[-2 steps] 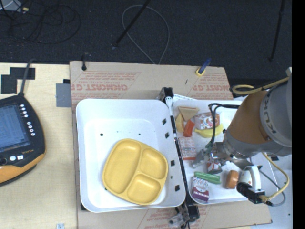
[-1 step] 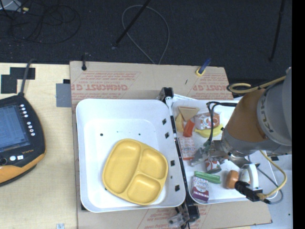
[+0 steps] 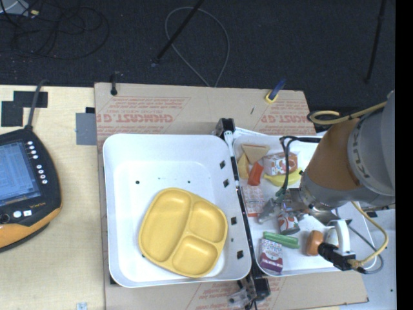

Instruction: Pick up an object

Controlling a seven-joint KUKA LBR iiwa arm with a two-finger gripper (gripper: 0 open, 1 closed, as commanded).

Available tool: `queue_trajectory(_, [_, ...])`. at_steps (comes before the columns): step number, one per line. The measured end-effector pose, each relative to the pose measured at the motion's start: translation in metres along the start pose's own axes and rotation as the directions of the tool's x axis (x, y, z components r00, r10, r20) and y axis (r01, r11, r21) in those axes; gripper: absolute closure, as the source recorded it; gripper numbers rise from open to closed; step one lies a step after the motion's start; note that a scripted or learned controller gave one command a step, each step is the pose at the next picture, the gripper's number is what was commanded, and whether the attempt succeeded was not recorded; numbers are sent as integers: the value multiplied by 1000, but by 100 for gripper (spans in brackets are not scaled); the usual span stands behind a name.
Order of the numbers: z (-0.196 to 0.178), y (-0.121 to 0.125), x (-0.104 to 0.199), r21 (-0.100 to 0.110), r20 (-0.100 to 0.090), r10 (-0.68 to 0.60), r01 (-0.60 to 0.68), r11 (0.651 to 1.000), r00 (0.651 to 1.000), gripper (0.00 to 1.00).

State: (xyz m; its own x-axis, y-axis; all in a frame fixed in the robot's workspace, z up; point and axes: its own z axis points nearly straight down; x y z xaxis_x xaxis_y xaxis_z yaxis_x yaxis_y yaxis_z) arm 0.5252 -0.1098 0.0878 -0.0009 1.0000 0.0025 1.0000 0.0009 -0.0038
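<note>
Upside down, faint red lettering (image 3: 137,117) crosses the cardboard (image 3: 161,105); whether the gripper (image 3: 282,206) grasps anything, I cannot tell.

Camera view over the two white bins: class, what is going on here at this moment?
A grey arm with an orange band reaches in from the right over the right bin, which holds a jumble of small items, among them a green stick and an orange piece. Its gripper is down among that clutter, but whether it has anything is unclear. The left bin holds a yellow divided tray. A handheld controller lies on the bench to the left.
</note>
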Motion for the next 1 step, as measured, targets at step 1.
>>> queue_trajectory(1, [0,-2,-3,-2,0,1,-1,1000,1000,0])
